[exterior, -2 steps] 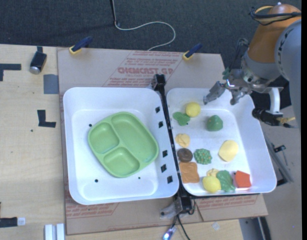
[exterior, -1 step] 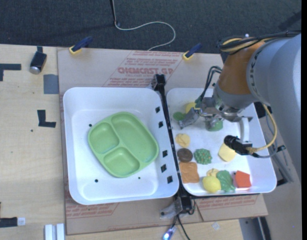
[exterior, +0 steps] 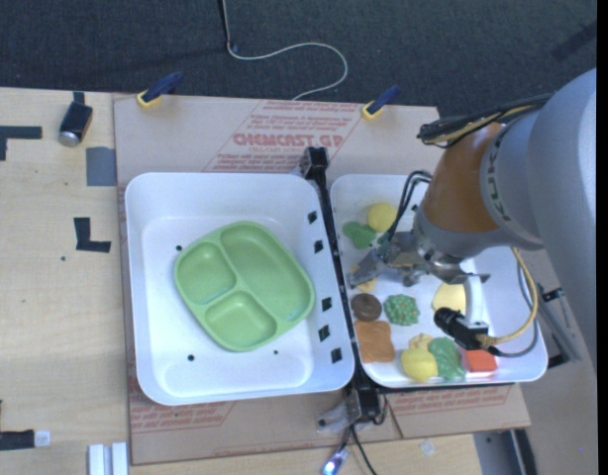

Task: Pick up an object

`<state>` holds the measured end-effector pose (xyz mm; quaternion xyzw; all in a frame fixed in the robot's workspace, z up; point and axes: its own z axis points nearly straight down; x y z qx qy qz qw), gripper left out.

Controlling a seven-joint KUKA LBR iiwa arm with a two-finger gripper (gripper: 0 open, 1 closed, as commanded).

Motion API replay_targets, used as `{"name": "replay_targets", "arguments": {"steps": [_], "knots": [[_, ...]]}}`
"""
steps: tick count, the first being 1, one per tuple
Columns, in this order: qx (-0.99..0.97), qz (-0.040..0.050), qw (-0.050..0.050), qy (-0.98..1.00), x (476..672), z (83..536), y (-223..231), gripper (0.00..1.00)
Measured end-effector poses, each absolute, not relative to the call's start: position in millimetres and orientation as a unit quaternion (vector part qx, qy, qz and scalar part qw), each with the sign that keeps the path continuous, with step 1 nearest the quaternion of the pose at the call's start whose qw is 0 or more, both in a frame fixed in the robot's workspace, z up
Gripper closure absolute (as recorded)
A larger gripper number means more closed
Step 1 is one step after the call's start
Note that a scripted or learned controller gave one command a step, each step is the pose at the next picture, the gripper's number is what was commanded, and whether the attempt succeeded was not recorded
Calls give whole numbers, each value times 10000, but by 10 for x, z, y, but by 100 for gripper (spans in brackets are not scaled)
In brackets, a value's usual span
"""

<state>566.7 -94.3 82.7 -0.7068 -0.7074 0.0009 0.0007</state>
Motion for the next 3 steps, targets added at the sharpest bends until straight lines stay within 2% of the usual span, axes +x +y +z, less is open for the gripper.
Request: {"name": "replay_targets", "arguments": {"steps": [1,2,3], "knots": [[-7050,-30,-24,-7091,5359,1910,31,0],[-7062,15,17,-7080,5344,1934,5,100],[-7052,-72,-52,-7090,5072,4455,340,100]]}}
